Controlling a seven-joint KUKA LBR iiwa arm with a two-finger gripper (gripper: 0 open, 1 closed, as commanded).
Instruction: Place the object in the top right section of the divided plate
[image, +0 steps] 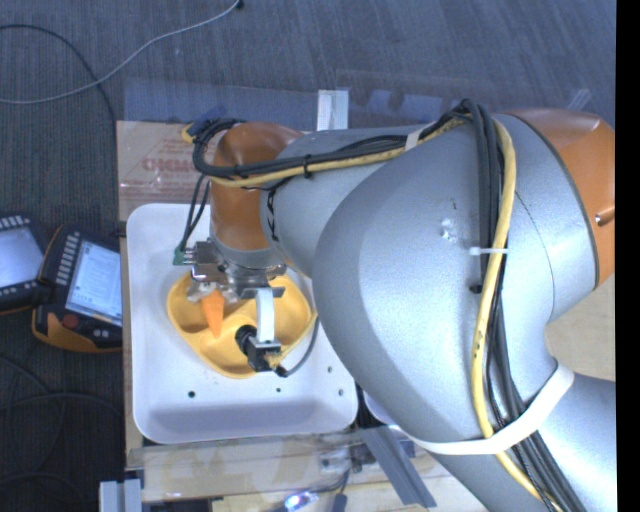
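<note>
A yellow divided plate (190, 318) lies in the left white bin (160, 400). A small orange object (213, 314), carrot-like and tapering downward, sits at the plate's upper left part, just under the gripper's body. My gripper (240, 318) hangs directly over the plate, reaching in from the right and covering much of its middle. A white piece with a black tip (262, 325) extends from the gripper down toward the plate's lower part. The orange object is right beside the gripper; whether it is gripped or resting in the plate is unclear.
The big grey arm (430, 280) covers the right bin and most of the view's right half. A teach pendant (80, 290) lies on the floor left of the bench. Cardboard (160, 160) borders the bin's far side.
</note>
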